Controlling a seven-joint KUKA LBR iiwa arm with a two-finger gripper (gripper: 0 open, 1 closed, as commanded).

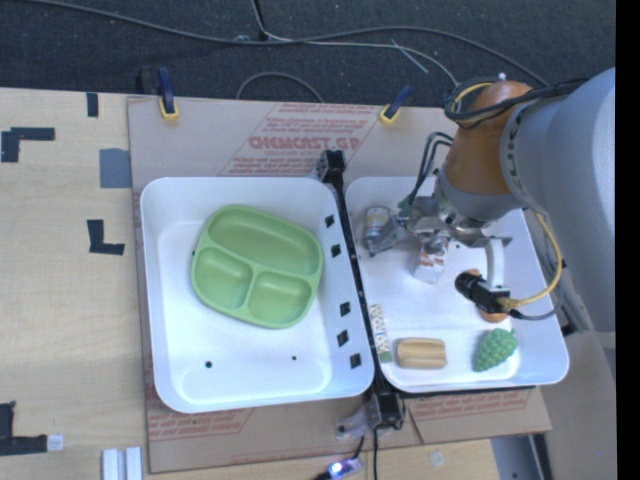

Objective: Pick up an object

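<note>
The pale wooden counter carries a cardboard sheet, held at its far edge by two clips, and on the sheet stand two white bins side by side.

The left bin holds a green plate with three compartments. The plate lies flat in the far half of that bin, turned at a slant to the bin's walls and well apart from everything else.

The right bin holds the smaller things. A shiny metal thing lies near the bin's left wall, toward the far side. A tan block lies flat near the front rim.

A small white and red piece sits about the middle of the bin floor, directly under the pincer. The view is too small and crowded to tell whether the two touch or whether the piece is gripped. Whether the pincer is wide or narrow cannot be told either. The shiny metal thing lies just to the pincer's left.

A bumpy green lump rests near the front right corner, just right of the tan block and apart from it.

The grey arm with its orange band reaches in from the right over the bin's far right part.
</note>
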